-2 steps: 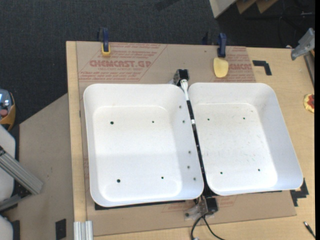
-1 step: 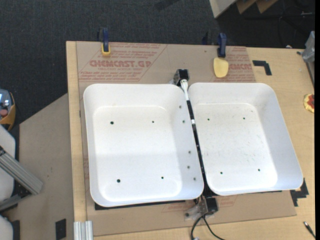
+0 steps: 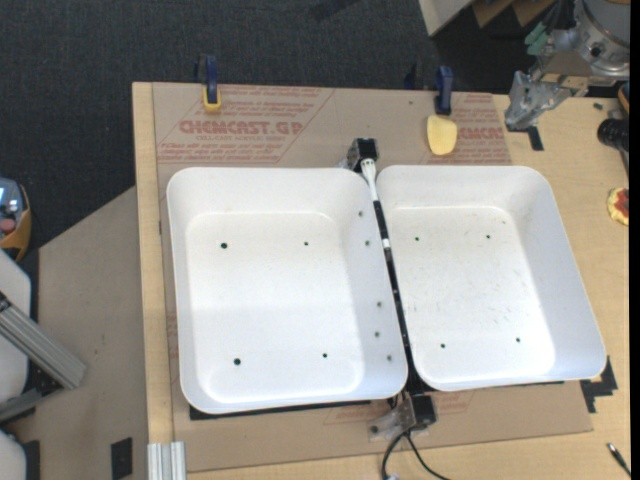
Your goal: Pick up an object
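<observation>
A small pale yellow object lies on the brown board just behind the right bin, outside both bins. My gripper hangs at the back right corner of the bench. It is to the right of the yellow object and apart from it, with the grey arm rising out of the top right of the view. The left bin sits beside the right one, and both show only white floor with small dark dots.
Blue clamps pin the board's back edge. A black strip runs between the bins, with a cable at the front. A reddish item lies at the right edge, and a metal rail at the left.
</observation>
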Controlling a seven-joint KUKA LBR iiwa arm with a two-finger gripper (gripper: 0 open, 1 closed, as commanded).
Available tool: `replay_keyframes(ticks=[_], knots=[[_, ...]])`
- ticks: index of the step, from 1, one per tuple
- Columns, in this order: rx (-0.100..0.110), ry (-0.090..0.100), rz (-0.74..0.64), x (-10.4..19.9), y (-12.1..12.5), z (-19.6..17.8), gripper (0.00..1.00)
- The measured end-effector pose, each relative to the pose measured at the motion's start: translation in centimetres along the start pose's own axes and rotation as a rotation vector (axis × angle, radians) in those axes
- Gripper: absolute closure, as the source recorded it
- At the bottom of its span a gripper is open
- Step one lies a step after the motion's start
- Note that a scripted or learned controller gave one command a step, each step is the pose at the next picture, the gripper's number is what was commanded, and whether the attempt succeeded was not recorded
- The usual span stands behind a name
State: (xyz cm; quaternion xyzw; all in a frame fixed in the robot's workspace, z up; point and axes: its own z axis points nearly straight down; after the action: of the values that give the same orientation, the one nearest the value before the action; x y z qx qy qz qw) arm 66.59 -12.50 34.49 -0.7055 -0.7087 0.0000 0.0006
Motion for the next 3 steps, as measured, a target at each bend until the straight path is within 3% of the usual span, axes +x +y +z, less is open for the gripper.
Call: replay_keyframes(ticks=[1, 2, 3], knots=[[-0.007, -0.006, 0.01, -8.5, -2.3, -4.1, 1.0], [0.007, 0.003, -0.002, -1.6, 0.1, 5.9, 1.0], [-0.006, 0.001, -0.006, 12.5, 0.2, 2.5, 1.0]])
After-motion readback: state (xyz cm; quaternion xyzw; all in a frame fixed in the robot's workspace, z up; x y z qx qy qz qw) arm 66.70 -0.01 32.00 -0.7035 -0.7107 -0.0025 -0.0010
